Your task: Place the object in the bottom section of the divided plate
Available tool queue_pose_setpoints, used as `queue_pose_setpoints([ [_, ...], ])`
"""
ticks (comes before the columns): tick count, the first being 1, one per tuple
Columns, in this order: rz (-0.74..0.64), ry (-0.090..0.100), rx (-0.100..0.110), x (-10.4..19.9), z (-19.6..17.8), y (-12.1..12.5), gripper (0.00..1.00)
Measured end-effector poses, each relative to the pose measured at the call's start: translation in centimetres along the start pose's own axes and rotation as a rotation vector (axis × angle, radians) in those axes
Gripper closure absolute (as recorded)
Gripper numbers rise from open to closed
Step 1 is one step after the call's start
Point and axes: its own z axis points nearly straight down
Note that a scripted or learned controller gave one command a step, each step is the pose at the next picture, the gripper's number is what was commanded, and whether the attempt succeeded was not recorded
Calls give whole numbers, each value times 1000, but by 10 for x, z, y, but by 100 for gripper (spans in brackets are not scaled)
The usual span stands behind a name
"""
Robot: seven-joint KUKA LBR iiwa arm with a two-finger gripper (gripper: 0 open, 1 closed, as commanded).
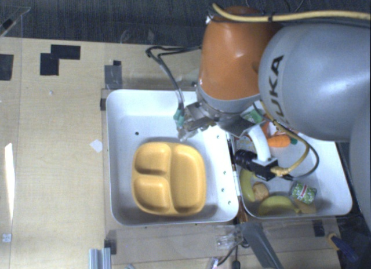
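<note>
Wooden bench [52, 163] carrying two white bins beside each other, arm above the divider between them.
Left bin [119, 123] holds a yellow divided plate [169, 178]. Right bin [339, 195], just beside the plate's bin, holds a banana [272, 205], a carrot [279, 141] and a small green packet [303, 192]. Gripper [186, 122] sits over the left bin just above the plate; its opening cannot be determined, and no object is visible in it.

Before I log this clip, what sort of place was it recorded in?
Most likely a robotics lab bench: a KUKA arm reaches over two white bins, one holding a yellow divided plate, the other toy food like a banana.
</note>
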Motion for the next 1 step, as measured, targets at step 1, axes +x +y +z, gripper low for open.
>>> queue_pose_setpoints([
  [1, -2, 1, 1, 44, 10, -21, 100],
])
